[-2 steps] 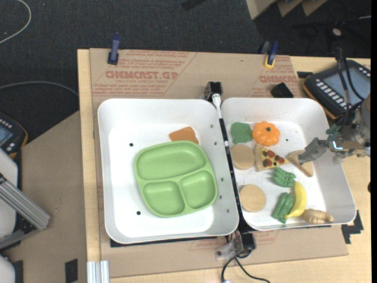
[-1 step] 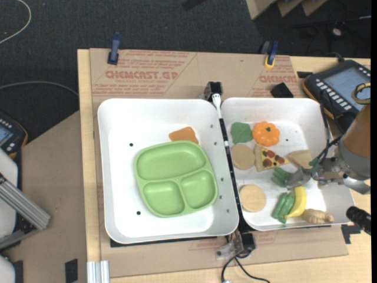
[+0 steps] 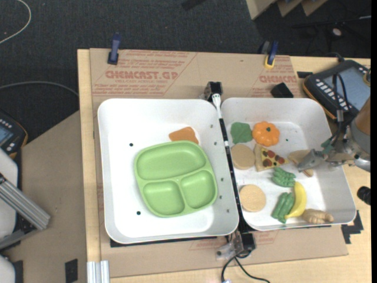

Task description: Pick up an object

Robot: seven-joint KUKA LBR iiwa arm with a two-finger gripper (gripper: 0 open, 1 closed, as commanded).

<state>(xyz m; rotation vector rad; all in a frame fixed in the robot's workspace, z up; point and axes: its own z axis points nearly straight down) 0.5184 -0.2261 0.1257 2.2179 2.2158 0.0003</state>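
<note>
The right bin (image 3: 306,112) holds several toy foods. There is an orange pumpkin (image 3: 266,134), a green leaf (image 3: 240,132), a pizza slice (image 3: 268,158) and two tan round cookies (image 3: 241,156) (image 3: 254,197). Nearer the front lie a green broccoli piece (image 3: 283,177), a yellow banana (image 3: 298,199), a green pepper (image 3: 282,207) and a tan ginger-like piece (image 3: 317,217). My gripper (image 3: 308,163) reaches in from the right and hangs low over the bin's right half, just beside a small tan piece (image 3: 298,155). Nothing visibly sits in its grasp.
The left bin (image 3: 118,128) holds a green divided plate (image 3: 175,178) with an orange piece (image 3: 184,135) behind it. A black divider clip (image 3: 214,90) sits between the bins at the back. A pendant (image 3: 339,87) lies at the bench's back right, close to the arm.
</note>
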